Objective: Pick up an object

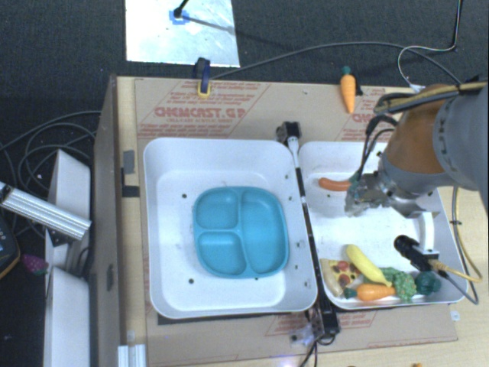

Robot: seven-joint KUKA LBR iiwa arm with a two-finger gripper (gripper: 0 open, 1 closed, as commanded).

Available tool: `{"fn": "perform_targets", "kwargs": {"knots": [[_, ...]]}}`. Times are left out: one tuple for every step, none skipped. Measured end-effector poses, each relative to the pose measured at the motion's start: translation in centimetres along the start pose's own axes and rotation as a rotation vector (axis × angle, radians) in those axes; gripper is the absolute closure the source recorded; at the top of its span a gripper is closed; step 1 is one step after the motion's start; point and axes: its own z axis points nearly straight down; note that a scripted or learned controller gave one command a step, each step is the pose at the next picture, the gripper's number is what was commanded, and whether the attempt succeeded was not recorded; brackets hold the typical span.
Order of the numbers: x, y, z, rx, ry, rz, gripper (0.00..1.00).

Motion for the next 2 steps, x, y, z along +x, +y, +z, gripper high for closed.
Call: {"fn": "perform_targets", "kwargs": {"knots": [[0.4,1.1,-3.5,0.000,0.000,-0.001,1.00],[6.0,5.0,-5.9,0.000,0.001,-0.001,1.00]]}}
